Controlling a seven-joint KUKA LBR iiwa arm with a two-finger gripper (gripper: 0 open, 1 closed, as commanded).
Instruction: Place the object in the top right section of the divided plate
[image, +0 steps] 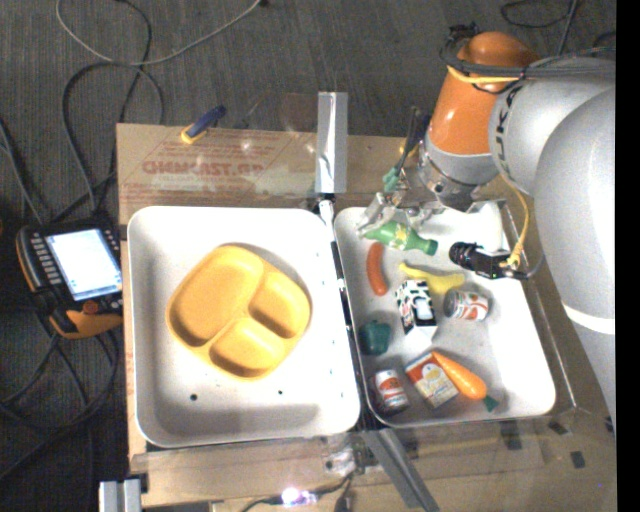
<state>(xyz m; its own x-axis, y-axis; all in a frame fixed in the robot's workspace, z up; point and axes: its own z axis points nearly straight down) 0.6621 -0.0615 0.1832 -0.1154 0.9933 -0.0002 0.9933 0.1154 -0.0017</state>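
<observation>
A yellow divided plate (240, 309) lies in the left white bin (150, 400), with nothing in its sections. My gripper (392, 207) hangs over the far left corner of the right bin (540, 400). A green bottle (400, 237) lies on its side directly below the gripper, close to it or touching it. Whether the bottle is gripped cannot be made out.
In the right bin lie a red sausage (376, 268), a yellow banana (424, 270), a black-and-white carton (414, 303), a soda can (466, 304), a dark green piece (375, 336), a small tin (390, 390), an orange box (430, 381) and a carrot (463, 377). A tablet (80, 262) sits left of the bench.
</observation>
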